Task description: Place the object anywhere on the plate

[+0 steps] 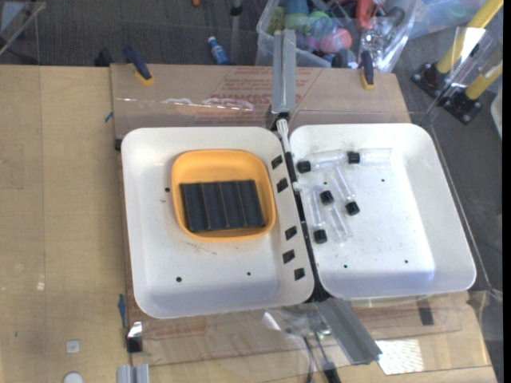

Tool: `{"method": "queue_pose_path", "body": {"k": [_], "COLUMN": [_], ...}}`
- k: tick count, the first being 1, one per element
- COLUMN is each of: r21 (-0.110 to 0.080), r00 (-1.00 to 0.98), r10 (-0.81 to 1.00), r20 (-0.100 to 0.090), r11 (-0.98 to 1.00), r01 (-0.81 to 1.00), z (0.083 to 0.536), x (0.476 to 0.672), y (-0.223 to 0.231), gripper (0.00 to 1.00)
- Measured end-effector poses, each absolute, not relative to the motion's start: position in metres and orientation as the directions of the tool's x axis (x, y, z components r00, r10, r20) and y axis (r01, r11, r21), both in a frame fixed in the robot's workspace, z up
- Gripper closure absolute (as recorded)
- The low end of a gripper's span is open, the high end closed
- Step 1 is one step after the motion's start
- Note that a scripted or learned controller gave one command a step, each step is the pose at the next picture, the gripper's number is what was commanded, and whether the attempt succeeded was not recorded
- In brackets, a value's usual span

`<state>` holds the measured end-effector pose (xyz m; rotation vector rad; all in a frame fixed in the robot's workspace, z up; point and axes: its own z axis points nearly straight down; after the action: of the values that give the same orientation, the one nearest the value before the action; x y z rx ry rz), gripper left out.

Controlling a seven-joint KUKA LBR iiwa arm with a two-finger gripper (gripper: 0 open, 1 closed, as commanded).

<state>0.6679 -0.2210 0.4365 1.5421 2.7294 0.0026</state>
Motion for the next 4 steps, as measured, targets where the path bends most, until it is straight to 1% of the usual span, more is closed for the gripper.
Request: {"method": "queue_pose_path", "body": {"k": [1,2,3,4], "r21": [0.004,0.003,0.004,0.002], "r00": [-0.568,-0.784,-0.789,-0.945], "r10": [0.823,0.621,0.615,0.327], "r20": [-0.005,-0.005,-0.003,-0.005], "r11": [0.568,0.784,0.789,0.945], "r01": [0.823,0.621,0.615,0.327], "z": [0.4365,0.4368,0.4372,0.4374], "x": [0.668,0.6676,0.6611,0.6606], "y": [-0.2206,-0.2217,-0.2215,-0.2217], "gripper": [1.0,1.0,1.0,1.0]}}
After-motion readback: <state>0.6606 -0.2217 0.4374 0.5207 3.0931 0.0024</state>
